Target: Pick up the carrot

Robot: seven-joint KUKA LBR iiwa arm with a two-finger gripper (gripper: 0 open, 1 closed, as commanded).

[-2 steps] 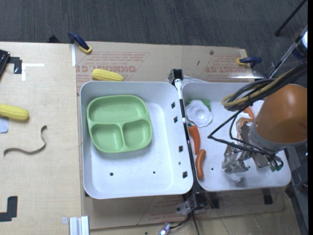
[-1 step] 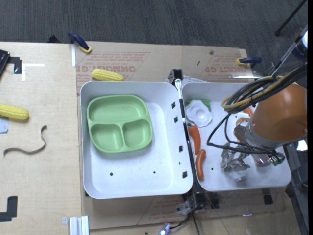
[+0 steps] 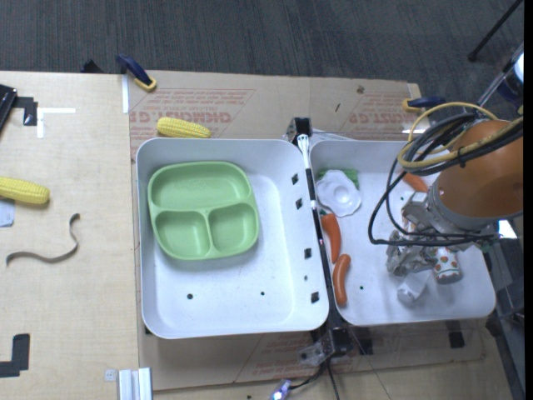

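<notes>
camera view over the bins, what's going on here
A KUKA arm reaches into the right bin from the right, its gripper low over the bin's right half. The carrot lies untouched along that bin's left wall, with a second orange piece just below it, both well left of the gripper. The left bin holds a green divided plate. Two corn cobs lie outside the bins.

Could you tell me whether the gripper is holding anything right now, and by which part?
It cannot be told: the gripper sits low in the right bin among small items, apart from the carrot by the left wall.
</notes>
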